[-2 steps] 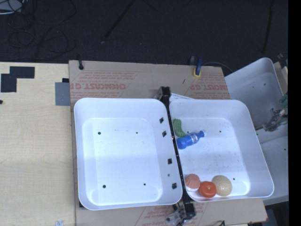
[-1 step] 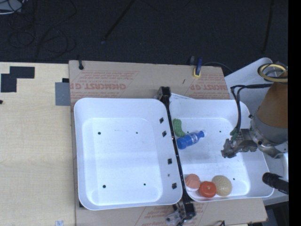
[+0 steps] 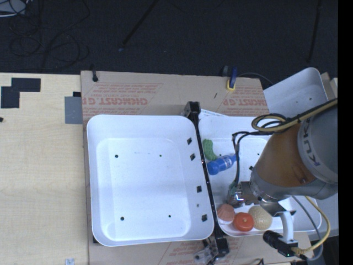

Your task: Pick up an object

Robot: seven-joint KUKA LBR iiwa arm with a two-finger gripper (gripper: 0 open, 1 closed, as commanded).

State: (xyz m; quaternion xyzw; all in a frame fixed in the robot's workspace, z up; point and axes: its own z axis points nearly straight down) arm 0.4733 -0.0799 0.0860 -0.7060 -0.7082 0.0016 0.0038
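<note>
Bins sat side by side on the bench: the left bin [image 3: 143, 181] was bare white, and all the loose pieces lay in the right bin [image 3: 245, 142], close to the divider. Reading from that divider rightward, a small green piece [image 3: 208, 148] lay near the top, and just below it a blue bottle-like object [image 3: 220, 164] rested on its side. Lower, near the bin's front wall, 3 rounded things clustered together: a pale pink lump [image 3: 225, 212], a red round object [image 3: 243, 221] and a beige ball [image 3: 260, 217], touching or nearly so. The gripper [image 3: 238, 196] hung just above this cluster, under the grey arm [image 3: 300, 159]; how far its jaws stood apart could not be made out, and nothing showed between them. The red piece seemed the likeliest target. It looked light, smooth and probably rigid or slightly squashy, so it could roll or slip. A pinch across its widest middle seemed best, though its neighbours crowded both sides.
</note>
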